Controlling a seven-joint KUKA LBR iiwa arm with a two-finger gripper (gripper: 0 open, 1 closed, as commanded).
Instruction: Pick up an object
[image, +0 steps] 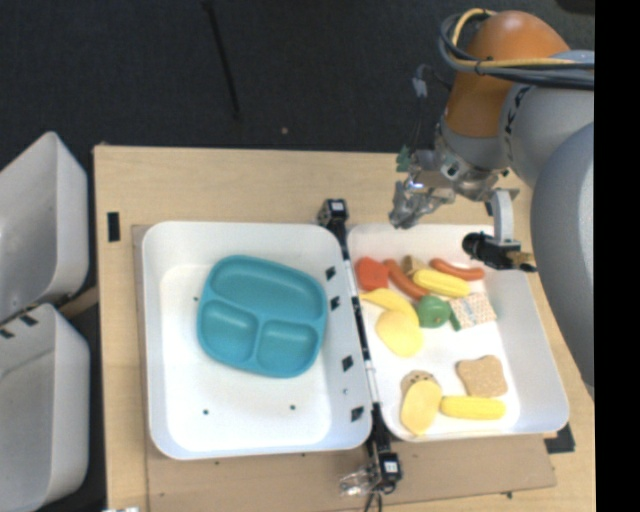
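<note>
Up at the upper right, the gripper (408, 212) hangs above the right bin's (535, 345) far rim. Whether its jaws are apart, I cannot tell. Toy food (400, 332) lies in that bin.

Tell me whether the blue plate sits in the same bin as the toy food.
No: the blue plate lies in the left bin, the toy food in the right bin.

No readable text, labels, brands or numbers anywhere. Teal divided plate (262, 317) in left bin (160, 400): unmarked. Toy foods in right bin (535, 385): unmarked. Counter (240, 165) bare of signs.
</note>
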